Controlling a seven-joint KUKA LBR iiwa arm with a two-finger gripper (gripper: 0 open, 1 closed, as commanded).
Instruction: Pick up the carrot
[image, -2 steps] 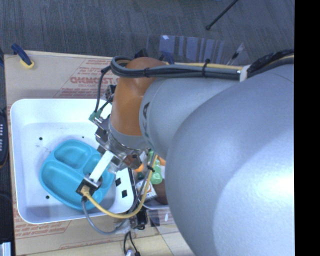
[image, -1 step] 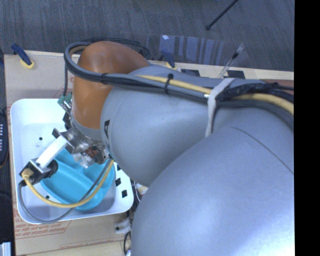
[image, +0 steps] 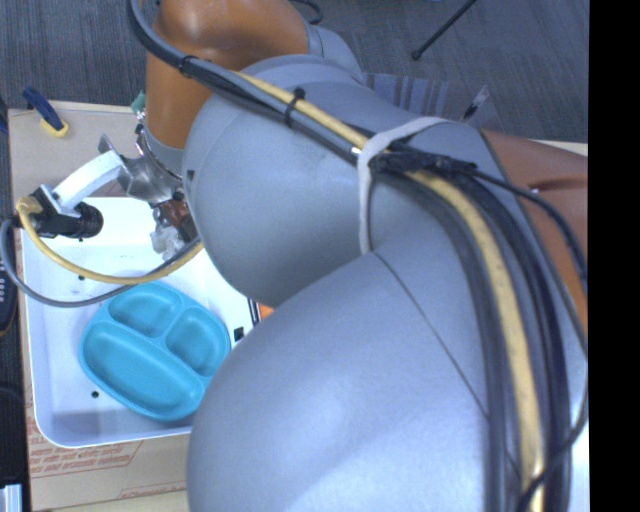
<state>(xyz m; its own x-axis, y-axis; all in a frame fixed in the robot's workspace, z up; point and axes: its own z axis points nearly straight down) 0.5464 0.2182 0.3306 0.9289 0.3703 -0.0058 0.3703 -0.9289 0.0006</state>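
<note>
The grey arm (image: 400, 300) is leaning in from the right and covering most of the bench, so its bulk is hiding much of the white bin (image: 60, 420) beneath it. Its wrist is reaching down toward the bin's far side, where the gripper (image: 168, 232) is hanging low over the white floor, probably because the program is working there; whether it is spread or pinching anything I cannot tell. A small orange sliver (image: 263, 311), possibly the carrot, is peeking out just beside the arm's edge, near the blue divided tray (image: 150, 350), which is lying flat in the bin. Red printing (image: 80, 458) is running along the cardboard below the bin, too small to read.
</note>
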